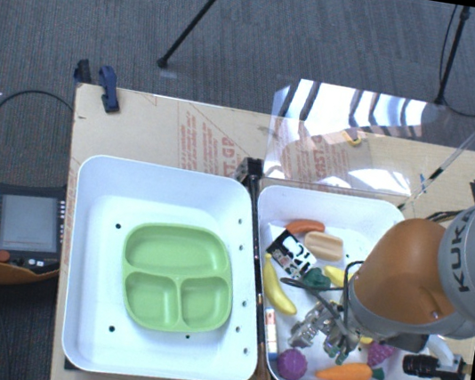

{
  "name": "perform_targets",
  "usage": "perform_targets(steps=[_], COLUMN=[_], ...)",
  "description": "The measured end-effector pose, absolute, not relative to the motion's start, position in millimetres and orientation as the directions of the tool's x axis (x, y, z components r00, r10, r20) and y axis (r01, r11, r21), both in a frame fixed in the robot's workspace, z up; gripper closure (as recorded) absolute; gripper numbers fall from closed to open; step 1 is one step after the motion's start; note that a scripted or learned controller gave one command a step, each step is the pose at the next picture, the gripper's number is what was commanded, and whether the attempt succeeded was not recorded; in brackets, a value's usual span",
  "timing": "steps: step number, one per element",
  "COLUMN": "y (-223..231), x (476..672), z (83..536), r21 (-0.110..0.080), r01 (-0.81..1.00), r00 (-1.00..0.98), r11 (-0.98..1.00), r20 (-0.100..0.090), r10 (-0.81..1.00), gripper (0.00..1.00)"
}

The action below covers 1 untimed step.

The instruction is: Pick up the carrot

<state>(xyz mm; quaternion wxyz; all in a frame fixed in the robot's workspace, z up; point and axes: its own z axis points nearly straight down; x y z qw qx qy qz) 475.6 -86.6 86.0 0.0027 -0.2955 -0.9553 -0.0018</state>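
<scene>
The carrot (344,372) is orange with a green top and lies flat near the front edge of the right bin (369,211). My gripper (322,336) hangs just above and to the left of it, over the bin floor. Its metal fingers (304,329) stand apart, open, with nothing between them. The orange wrist band (404,271) hides the bin's right part.
The right bin also holds a purple grape bunch (290,363), a second purple piece (380,353), a banana (279,291), a black-and-white box (292,254), a bread roll (323,244) and a red-orange piece (305,227). The left bin holds a green divided plate (176,275).
</scene>
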Motion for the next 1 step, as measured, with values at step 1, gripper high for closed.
perform_targets(steps=[1], y=[-30.9], x=[478.8], z=[190.3], r21=[0.007], r01=[0.577], r00=[-0.816], r11=[0.816], r20=[-0.005], r10=[0.577], gripper=[1.00])
